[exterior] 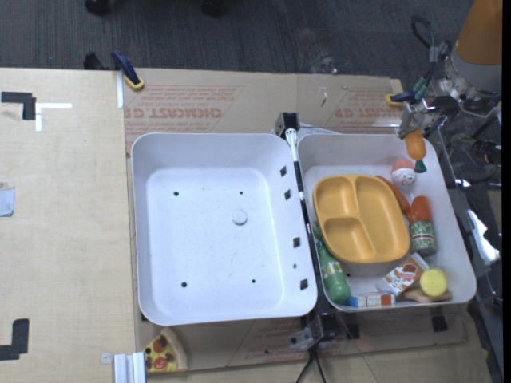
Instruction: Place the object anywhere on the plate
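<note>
The yellow divided plate (359,218) lies in the right bin (457,238), toward its left side. My gripper (417,126) hangs over the bin's back right corner, above and to the right of the plate. It is shut on the top of an orange toy carrot (414,146), which dangles with its green end (421,166) pointing down. The carrot hangs clear of the plate, above a small white and pink toy (403,175) by the back wall.
Around the plate lie a green bottle (331,274), a red bottle (417,207), a green can (423,236), a yellow disc (433,282) and a small carton (402,278). The left bin (152,238) holds a small round piece (239,218). A toy pizza slice (162,353) lies on the bench.
</note>
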`<state>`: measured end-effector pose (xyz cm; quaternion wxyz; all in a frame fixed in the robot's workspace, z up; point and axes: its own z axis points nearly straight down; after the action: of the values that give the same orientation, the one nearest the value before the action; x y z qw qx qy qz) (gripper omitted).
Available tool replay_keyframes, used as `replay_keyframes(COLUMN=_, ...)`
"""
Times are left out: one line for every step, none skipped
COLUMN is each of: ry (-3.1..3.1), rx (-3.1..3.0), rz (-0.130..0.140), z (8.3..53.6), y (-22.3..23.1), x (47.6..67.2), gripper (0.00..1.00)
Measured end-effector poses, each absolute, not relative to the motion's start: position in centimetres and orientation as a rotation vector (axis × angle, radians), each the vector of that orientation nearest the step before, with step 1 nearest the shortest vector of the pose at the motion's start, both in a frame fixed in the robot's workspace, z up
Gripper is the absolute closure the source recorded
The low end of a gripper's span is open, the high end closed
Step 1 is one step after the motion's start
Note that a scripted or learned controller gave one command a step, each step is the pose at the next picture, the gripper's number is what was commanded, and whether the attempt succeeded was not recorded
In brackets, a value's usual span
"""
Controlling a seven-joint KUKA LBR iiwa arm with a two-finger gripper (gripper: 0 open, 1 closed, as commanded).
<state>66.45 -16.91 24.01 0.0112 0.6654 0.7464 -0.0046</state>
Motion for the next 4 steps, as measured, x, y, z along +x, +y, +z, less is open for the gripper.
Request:
replay_keyframes(ry=2.329, rx=2.071, rz=-0.016, z=24.9, y=-17.0, x=66.5, gripper=1.0)
replay_keyframes(ry=2.33, rx=2.066, rz=-0.016, z=25.8, y=-17.0, x=66.6, gripper=1.0)
replay_keyframes(ry=2.331, rx=2.062, rz=-0.017, z=26.7, y=-17.0, x=66.7, gripper=1.0)
replay_keyframes(ry=2.332, rx=2.057, rz=-0.017, z=27.5, y=-17.1, x=66.8, gripper=1.0)
